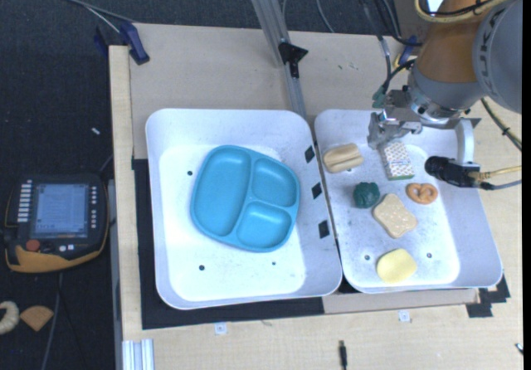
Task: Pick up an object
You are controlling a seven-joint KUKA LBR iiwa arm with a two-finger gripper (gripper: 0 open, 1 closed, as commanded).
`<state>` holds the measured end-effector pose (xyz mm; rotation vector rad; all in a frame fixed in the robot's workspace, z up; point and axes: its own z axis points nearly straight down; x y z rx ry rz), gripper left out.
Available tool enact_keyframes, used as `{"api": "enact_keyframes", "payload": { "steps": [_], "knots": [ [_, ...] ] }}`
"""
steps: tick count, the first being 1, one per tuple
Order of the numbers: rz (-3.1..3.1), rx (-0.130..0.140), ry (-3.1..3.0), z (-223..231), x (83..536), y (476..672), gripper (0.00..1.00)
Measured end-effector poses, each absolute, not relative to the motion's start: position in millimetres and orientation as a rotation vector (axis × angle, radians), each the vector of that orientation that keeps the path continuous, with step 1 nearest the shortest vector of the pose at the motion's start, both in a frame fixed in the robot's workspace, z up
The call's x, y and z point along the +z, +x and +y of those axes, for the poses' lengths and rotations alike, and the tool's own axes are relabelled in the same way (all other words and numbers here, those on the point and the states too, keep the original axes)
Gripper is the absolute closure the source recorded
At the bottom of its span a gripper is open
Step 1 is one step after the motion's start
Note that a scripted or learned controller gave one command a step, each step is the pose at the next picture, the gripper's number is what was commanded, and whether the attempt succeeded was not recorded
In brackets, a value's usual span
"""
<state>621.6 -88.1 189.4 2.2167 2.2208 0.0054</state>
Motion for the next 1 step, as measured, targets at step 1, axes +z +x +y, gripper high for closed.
{"api": "enact_keyframes", "payload": {
  "steps": [1],
  "knots": [
    [2.221,0.005,2.218,-87.7,242.3,622.6,1.00]
  ]
}}
